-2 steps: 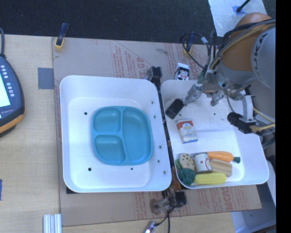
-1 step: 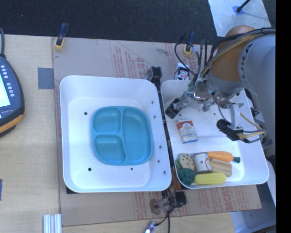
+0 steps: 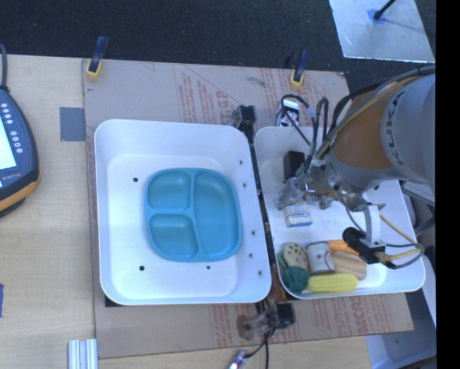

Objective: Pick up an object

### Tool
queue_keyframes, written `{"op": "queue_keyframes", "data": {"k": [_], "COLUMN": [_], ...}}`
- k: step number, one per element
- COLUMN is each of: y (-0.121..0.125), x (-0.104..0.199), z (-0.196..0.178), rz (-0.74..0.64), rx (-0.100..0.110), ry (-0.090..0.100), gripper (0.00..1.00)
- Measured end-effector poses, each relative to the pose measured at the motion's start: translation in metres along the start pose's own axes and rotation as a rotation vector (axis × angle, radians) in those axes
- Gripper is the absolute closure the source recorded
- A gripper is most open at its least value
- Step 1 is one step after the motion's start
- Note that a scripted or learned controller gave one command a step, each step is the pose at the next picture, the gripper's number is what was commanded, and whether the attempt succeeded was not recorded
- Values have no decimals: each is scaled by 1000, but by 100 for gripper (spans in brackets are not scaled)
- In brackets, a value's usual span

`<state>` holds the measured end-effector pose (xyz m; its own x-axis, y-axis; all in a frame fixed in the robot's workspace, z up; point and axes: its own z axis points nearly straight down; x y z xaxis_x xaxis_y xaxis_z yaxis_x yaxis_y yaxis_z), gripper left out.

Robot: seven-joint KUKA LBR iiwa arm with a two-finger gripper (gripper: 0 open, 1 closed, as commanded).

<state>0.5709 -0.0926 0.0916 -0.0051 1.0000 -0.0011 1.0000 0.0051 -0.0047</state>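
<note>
A wooden bench (image 3: 38, 252) carries a sheet of brown cardboard (image 3: 176, 91), held by two blue and yellow clamps (image 3: 97, 56) at its far edge, and behind the bench the floor is dark. At the left edge of the bench lies a control tablet (image 3: 3, 148) with an orange rim.

On the cardboard stand two shallow white bins side by side. The left bin (image 3: 122, 206) holds a blue plate (image 3: 193, 214) with three compartments, lying flat in the middle. Over the right bin (image 3: 402, 279) reaches the grey arm (image 3: 398, 125) with its orange band, and it covers a large part of this bin.

The gripper (image 3: 299, 194) is low over the far left part of the right bin, among cables. It is too small and blurred to say whether it is open or closed, or whether it holds anything.

Just below the gripper lies a small white box (image 3: 298, 218). At the near edge of the right bin is a heap of toy food: a corn cob (image 3: 333, 284), a small can (image 3: 319, 257), a brown seeded piece (image 3: 294, 255), a green piece (image 3: 291, 278) and a carrot (image 3: 342, 246), all touching or very close together.
</note>
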Motion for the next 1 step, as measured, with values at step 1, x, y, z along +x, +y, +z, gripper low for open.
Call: {"op": "queue_keyframes", "data": {"k": [1], "y": [0], "x": [-1], "z": [-10], "rz": [-2], "rx": [1], "ry": [-2], "gripper": [100]}}
